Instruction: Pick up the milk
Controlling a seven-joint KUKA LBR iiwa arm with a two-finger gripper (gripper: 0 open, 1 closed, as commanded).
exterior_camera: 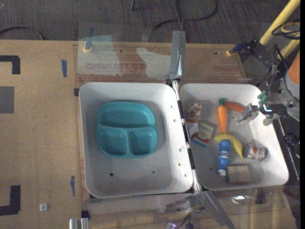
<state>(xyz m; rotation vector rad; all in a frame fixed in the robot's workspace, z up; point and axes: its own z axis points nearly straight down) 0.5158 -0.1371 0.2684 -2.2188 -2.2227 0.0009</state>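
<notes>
Pincer (249, 113) low, right side

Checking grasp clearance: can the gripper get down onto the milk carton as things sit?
Probably yes. The milk carton lies uncovered in the right bin; the banana sits close beside it. The gripper hovers nearby.

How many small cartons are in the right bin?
2. One carton lies near the bin's left wall. The other carton lies just below it, left of the banana.

Two white bins (95, 185) are sitting side by side, the left holding one teal tray (126, 129), the right holding two cartons (193, 112), one carrot (222, 119), one banana (229, 141), one bottle (223, 155), one can (254, 152) and one brown block (238, 173).
</notes>
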